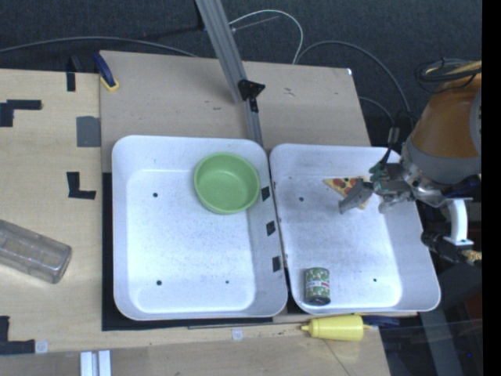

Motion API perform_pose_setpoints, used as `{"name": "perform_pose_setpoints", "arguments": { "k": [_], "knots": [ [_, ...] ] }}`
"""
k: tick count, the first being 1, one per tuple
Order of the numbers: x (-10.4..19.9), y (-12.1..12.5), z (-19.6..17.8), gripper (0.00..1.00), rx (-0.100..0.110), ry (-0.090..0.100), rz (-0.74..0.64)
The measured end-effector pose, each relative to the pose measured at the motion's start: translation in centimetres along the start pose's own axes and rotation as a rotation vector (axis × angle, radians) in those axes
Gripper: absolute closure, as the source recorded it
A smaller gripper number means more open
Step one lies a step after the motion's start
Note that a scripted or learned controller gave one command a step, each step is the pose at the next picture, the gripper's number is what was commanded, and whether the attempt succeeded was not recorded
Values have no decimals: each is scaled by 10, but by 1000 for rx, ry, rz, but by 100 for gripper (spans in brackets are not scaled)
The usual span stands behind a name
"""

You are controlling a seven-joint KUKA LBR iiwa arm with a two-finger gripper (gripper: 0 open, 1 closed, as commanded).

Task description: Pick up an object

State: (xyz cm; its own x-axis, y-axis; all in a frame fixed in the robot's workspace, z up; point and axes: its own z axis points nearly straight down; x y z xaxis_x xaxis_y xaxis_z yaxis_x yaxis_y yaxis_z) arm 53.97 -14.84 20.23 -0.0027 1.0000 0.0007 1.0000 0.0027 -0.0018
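A flat pizza-slice toy (341, 184) lies in the right bin (368, 288), near its far side. My gripper (358, 197) reaches in from the right and hangs just right of and below the slice, its grey fingers (352, 200) close to it. A small green can (317, 285) lies near the right bin's front edge. A green bowl (226, 182) sits at the far right of the left bin (156, 272).
A yellow mustard bottle (338, 328) lies on the bench just in front of the right bin. A clear plastic cylinder (31, 251) rests on the bench at far left. A grey pole (227, 49) slants down to the bins' far edge.
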Motion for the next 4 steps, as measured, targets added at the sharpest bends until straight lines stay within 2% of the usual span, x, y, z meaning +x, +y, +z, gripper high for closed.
{"name": "perform_pose_setpoints", "arguments": {
  "k": [1,2,3,4],
  "knots": [
    [0,0,0,0,0,0,0],
    [6,0,63,0,6,0,1],
    [7,0,113,0,-2,-3,1],
    [8,0,102,100,-1,0,0]
  ]
}}
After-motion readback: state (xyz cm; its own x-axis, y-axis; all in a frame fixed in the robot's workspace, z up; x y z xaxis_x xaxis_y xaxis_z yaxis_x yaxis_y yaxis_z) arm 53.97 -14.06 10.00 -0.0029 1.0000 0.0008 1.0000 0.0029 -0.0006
